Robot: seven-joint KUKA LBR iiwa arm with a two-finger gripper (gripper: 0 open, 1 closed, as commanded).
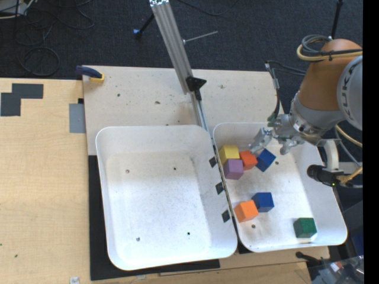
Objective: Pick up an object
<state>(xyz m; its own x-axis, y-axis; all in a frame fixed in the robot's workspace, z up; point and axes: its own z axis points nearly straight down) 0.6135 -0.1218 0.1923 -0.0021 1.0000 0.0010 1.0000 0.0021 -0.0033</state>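
My gripper (pixel 269 149) hangs over the upper part of the right bin (pixel 323 236), its two fingers spread open. A blue cube (pixel 266 160) sits tilted just below and between the fingertips, and the fingers are not closed on it. Left of it, a red-orange cube (pixel 248 158), a yellow cube (pixel 230 153) and a purple cube (pixel 234 168) cluster against the bin's left wall. Lower in the bin an orange cube (pixel 246 210) touches a second blue cube (pixel 264 202). A green cube (pixel 305 227) rests near the bottom right corner.
The left bin (pixel 112 158) lies beside the right one, with black clips (pixel 219 187) along the shared wall. A slanted metal rail (pixel 174 40) rises behind the bins. The arm's orange band (pixel 325 81) and cables (pixel 331 173) overhang the right bin's right side.
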